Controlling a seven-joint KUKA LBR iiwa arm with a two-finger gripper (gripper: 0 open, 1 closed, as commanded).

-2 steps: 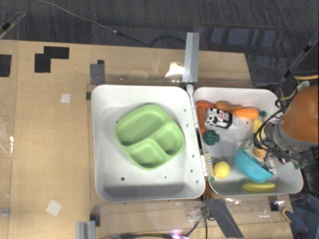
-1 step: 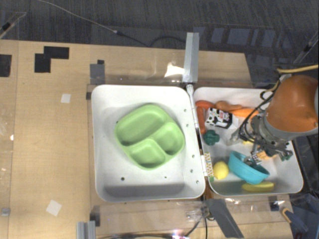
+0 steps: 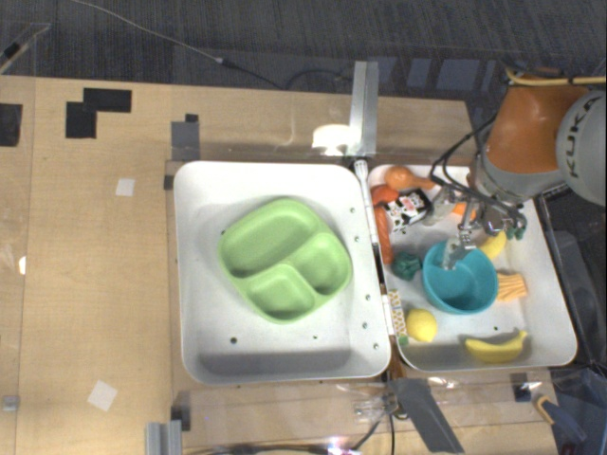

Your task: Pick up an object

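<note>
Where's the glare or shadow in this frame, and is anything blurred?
Camera view: bright glare on the bench just behind the bins; soft shadow along the near inner wall of the left white bin, in front of the green divided plastic plate; the gripper over the blue plastic bowl looks soft and poorly resolved.

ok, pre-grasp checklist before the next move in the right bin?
1. Gripper over the right bin: ok, above the blue bowl.
2. Finger state: cannot tell.
3. Object held: cannot tell.
4. Clutter near target: not ok, small banana and teal item sit close by the bowl.
5. Other candidates in the open: ok, lemon and large banana lie near the front wall.
6. Left bin: ok, green divided plate lies flat.
</note>
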